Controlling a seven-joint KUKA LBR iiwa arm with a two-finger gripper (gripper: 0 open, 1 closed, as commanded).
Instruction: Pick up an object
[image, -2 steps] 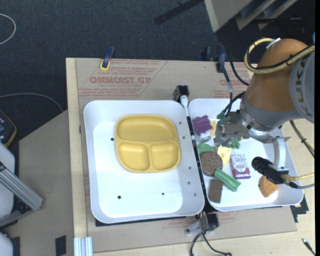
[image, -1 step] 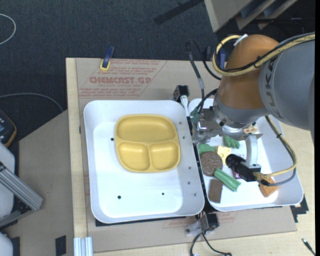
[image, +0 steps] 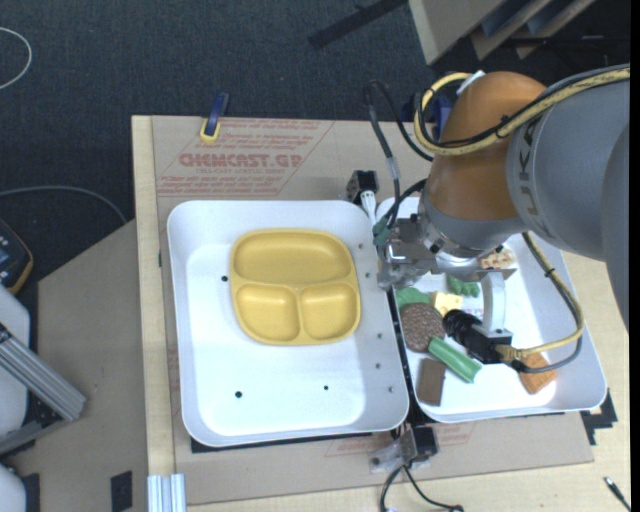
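The grey arm with its orange band reaches in from the right and hangs over the upper part of the right bin (image: 585, 385). My gripper (image: 402, 262) sits low at that bin's left wall, just above a green piece (image: 411, 297). Below it lie a round brown disc (image: 421, 322), a green cylinder (image: 456, 361) and a flat brown block (image: 432, 381). An orange piece (image: 538, 379) lies near the bin's front right. A tan and white object (image: 498, 261) peeks out beside the wrist. The wrist hides the rest of that bin.
The left bin (image: 200, 350) holds a yellow divided tray (image: 295, 285) in its upper half. A cardboard sheet (image: 250, 150) lies under both bins, with a blue and yellow clip (image: 213, 118) at its back edge. Cables run behind the right bin.
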